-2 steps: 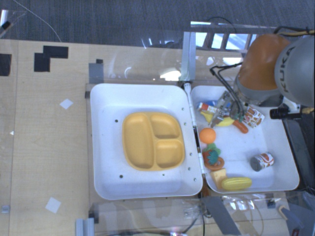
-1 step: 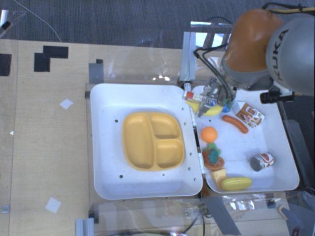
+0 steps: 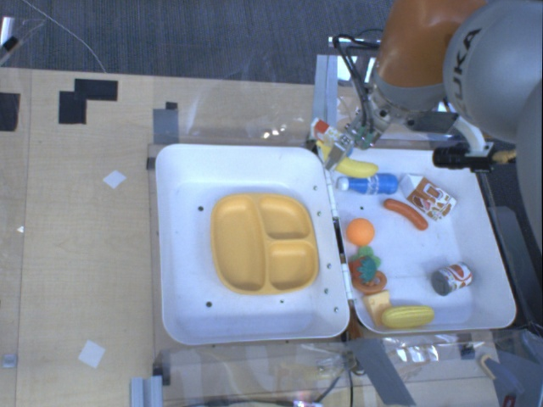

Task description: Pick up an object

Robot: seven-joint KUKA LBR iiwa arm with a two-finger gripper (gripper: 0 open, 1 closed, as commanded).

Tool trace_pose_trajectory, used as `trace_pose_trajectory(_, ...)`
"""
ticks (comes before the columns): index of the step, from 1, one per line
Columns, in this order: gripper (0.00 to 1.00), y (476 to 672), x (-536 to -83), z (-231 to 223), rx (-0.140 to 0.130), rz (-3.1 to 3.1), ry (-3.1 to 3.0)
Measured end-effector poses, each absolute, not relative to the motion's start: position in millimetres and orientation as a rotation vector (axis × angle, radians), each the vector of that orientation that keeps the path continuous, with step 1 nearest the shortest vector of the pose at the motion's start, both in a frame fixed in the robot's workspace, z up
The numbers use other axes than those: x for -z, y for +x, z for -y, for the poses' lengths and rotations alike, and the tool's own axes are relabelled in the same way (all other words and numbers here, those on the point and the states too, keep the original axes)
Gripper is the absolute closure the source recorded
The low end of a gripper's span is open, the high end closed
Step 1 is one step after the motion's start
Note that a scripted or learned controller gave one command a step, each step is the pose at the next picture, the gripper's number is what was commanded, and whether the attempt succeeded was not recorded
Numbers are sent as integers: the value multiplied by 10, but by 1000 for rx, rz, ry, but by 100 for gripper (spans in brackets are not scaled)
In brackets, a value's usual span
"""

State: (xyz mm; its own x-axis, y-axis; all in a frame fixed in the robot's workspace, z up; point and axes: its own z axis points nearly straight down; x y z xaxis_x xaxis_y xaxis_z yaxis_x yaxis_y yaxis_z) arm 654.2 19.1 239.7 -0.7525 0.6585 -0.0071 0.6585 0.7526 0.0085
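Two white bins (image 3: 174,227), one yellow divided tray (image 3: 264,242), one orange (image 3: 361,231), one hot dog (image 3: 405,213); jaws' state unclear

The gripper (image 3: 341,149) hangs over the seam where two white bins meet. The left bin (image 3: 174,236) spreads to its left and below; the right bin (image 3: 479,236) lies to its right and below. A yellow tray (image 3: 265,244) with three compartments sits flat in the left bin, down and left of the gripper, well apart from it. A grey post (image 3: 324,91) stands just above the gripper. The wooden bench (image 3: 76,244) runs far to the left, bearing black marks (image 3: 85,100) and two pale squares (image 3: 114,178). Grey carpet (image 3: 187,15) with a thin cable (image 3: 59,30) lies beyond.
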Motion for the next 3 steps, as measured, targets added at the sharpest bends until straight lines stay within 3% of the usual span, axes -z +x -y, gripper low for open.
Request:
trace_pose_trajectory(1,0,6539,-2388,-178,-6,-2933,1103)
trace_pose_trajectory(2,0,5760,-1837,374,1,-2947,1083)
trace_pose_trajectory(3,100,5795,-1974,334,-8,-2941,1067)
